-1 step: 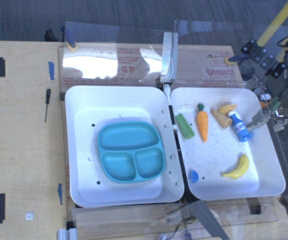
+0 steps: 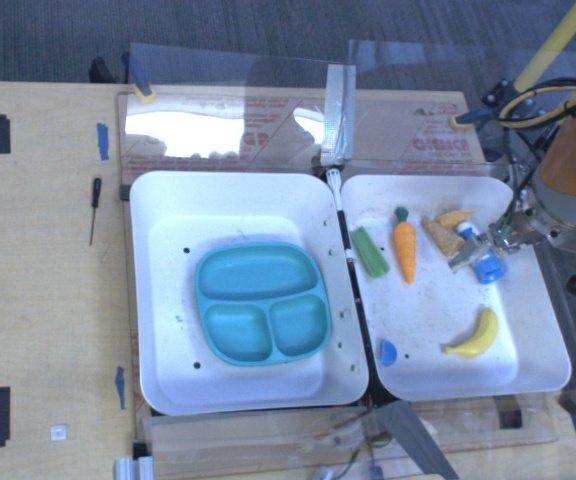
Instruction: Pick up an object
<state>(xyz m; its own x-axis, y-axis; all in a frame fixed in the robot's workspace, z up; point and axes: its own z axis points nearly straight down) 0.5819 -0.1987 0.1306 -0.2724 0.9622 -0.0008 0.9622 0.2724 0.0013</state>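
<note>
Gripper (image 2: 488, 243) low at right of frame, perhaps touching the blue item (image 2: 489, 268). Cannot tell jaw state. Could nudge 1 bread piece (image 2: 442, 233) nearby, spoiling the grasp.

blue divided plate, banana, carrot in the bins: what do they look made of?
Blue divided plate: likely moulded plastic, uniform colour, soft sheen, rounded compartment walls.
Banana: probably toy plastic or rubber, even yellow, smooth, dull gloss.
Carrot: likely plastic too, flat orange body with a green top; too small to tell its texture.

White bins (image 2: 158, 208): blue tray (image 2: 262, 302), orange carrot (image 2: 405, 252), green stick (image 2: 372, 252) beside carrot, yellow banana (image 2: 474, 334).
</note>
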